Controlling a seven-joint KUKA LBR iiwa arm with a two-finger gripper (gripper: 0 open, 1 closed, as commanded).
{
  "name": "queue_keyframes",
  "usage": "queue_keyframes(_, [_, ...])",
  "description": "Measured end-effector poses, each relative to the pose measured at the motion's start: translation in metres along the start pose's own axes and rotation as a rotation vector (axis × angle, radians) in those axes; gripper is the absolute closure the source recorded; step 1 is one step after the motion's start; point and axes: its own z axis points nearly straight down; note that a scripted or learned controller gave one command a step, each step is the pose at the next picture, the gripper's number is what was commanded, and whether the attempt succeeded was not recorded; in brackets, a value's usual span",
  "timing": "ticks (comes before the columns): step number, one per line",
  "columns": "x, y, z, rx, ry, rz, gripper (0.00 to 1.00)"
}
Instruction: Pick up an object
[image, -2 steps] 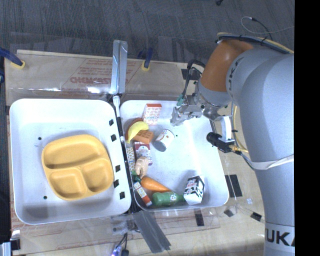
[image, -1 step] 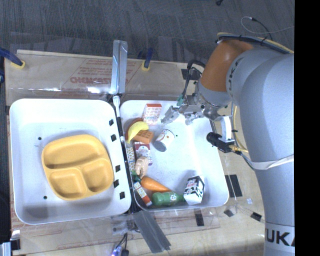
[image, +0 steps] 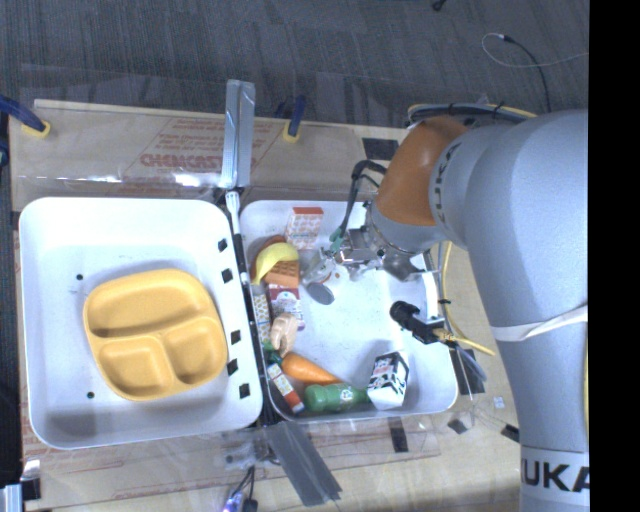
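- bench surface carries two white bins; right bin holds the pick candidates.
- banana lies at the bin's left wall, just beside the gripper.
- gripper state: cannot tell; nothing visibly held, pick not yet done.
- nearby clutter: carrot, milk carton; yellow tray sits in the left bin.

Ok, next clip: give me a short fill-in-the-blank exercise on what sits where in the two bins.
1. The yellow compartment tray lies in the ____ bin of the camera view.
2. The carrot lies right beside the ____ bottle at the right bin's near edge.
3. The black-and-white carton sits in the near ____ corner of the right bin.
4. The gripper hangs over the ____ bin.

Missing words: left; green; right; right
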Motion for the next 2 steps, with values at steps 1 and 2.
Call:
queue_keyframes(1, [0.0, 0.0, -0.009, 0.002, 0.0, -0.005, 1.0])
queue_keyframes(2, [0.074, 0.016, -0.129, -0.003, 0.0, -0.033, 1.0])
